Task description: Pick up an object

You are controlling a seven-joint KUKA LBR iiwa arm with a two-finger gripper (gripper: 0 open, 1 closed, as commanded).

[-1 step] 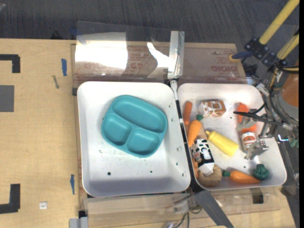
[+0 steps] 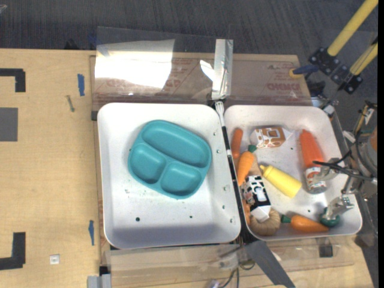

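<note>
Two shallow white bins sit side by side on the wooden surface (image 2: pixel 48 179). The left bin (image 2: pixel 120 215) holds a teal divided plate (image 2: pixel 170 159) and nothing for grasping beyond that, while the right bin (image 2: pixel 351 221) is crowded with small items: a yellow bottle (image 2: pixel 281 180) lying near the middle, a carrot (image 2: pixel 310 149) along the right side, a small can (image 2: pixel 316 179) just below it, another carrot (image 2: pixel 306 223) near the front wall, an orange piece (image 2: pixel 245 165) beside the divider, a black-and-white toy (image 2: pixel 257 194) just below that, and a small printed packet (image 2: pixel 269 137) toward the back. The tool (image 2: pixel 336 212) appears to be low at the right bin's front right corner, near the green end of the front carrot; the metal parts there are small and tangled with cables, so whether its fingers are spread or pressed together cannot be told, and nothing is visibly pinched between them. The step in hand looks like the approach to a grasp, with no object lifted yet. The next move calls for settling on one target, likely the front carrot or the can close by, centring over it, closing firmly, and lifting straight up without dragging neighbours along.
</note>
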